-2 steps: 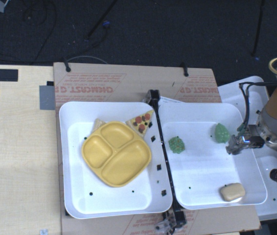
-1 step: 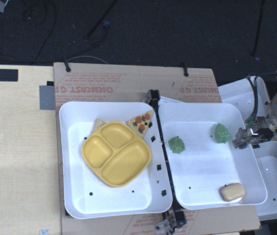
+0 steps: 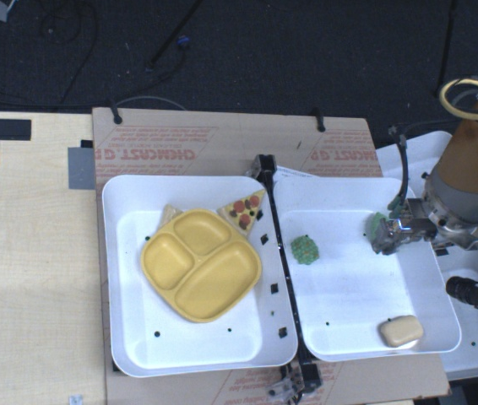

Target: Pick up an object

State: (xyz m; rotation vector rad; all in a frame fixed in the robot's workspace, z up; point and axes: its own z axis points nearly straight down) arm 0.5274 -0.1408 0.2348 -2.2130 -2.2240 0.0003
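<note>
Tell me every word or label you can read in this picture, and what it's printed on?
"CHEMCYST G.P": red print, upside down from this view, on the cardboard sheet behind the bins, left part.
The same red print repeats at the sheet's right, cut off by the right bin.
Red print on the cardboard's front edge: too small to read.
</note>
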